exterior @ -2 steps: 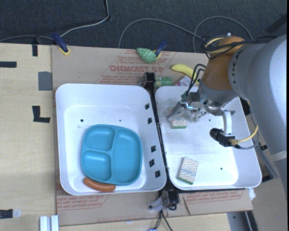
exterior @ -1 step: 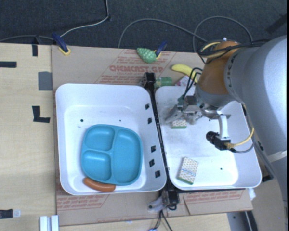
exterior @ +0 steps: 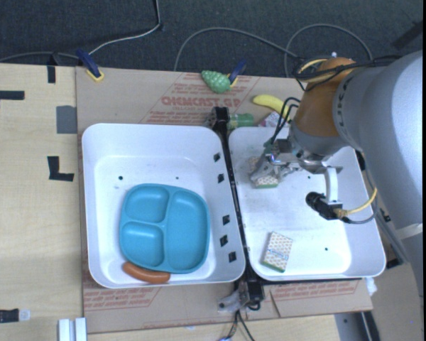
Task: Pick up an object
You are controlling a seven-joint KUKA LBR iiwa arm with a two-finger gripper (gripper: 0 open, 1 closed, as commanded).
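Observation:
My gripper (exterior: 268, 168) reaches down into the right bin (exterior: 312, 261) near its upper left part, right over a small pale greenish block (exterior: 265, 180) that lies at its tip. A second patterned block (exterior: 277, 251) lies flat near the bin's front left. In the left bin (exterior: 103, 162) rests a blue divided plate (exterior: 164, 226), with an orange sausage-like piece (exterior: 146, 273) at its front edge.
Behind the bins on the cardboard lie a green toy (exterior: 216, 80) and a yellow banana-like piece (exterior: 268, 103). A black divider (exterior: 229, 190) runs between the bins. The grey arm (exterior: 383, 112) covers the right bin's upper right. Cables trail at the back.

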